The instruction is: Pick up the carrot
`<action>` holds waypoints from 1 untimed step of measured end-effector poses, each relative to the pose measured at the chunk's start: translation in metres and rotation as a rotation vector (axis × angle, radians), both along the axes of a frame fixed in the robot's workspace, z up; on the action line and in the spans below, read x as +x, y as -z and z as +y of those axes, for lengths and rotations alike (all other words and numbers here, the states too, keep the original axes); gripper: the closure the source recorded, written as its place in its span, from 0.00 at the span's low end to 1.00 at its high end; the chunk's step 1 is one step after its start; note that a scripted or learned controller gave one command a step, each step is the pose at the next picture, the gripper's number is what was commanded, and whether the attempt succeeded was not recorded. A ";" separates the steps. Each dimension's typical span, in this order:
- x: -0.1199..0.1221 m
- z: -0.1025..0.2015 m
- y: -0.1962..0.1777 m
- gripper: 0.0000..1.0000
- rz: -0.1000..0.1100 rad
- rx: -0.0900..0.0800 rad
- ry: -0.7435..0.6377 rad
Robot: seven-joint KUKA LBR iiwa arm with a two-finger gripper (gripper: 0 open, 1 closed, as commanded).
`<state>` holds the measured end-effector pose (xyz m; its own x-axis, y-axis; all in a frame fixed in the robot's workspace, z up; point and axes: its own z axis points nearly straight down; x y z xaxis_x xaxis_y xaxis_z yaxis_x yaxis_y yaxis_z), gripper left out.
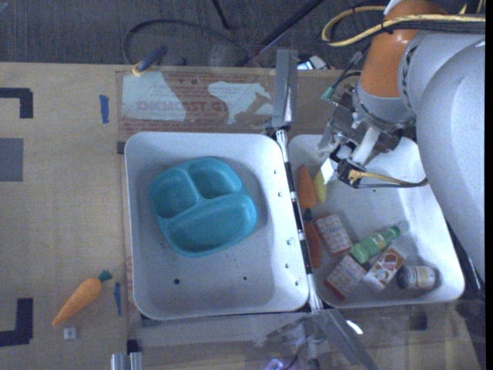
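Two orange pieces lie along the left wall of the right bin (431, 206), the upper judged the carrot (306, 186), just beside the gripper (334, 166), open or closed unclear, which should centre across it, clear of the yellow piece (320, 188).

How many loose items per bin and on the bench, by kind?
Left bin: blue divided plate: 1
Right bin: orange carrot-like pieces: 2
Yellow piece: 1
Small cartons: 3
Green bottle: 1
Small jar: 1
Bench: carrot: 1
Total: 10
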<state>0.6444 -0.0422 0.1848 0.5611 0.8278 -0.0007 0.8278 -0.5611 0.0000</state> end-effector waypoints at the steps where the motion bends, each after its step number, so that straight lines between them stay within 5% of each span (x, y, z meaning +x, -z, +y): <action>1: 0.000 0.000 0.000 0.00 0.001 0.000 0.000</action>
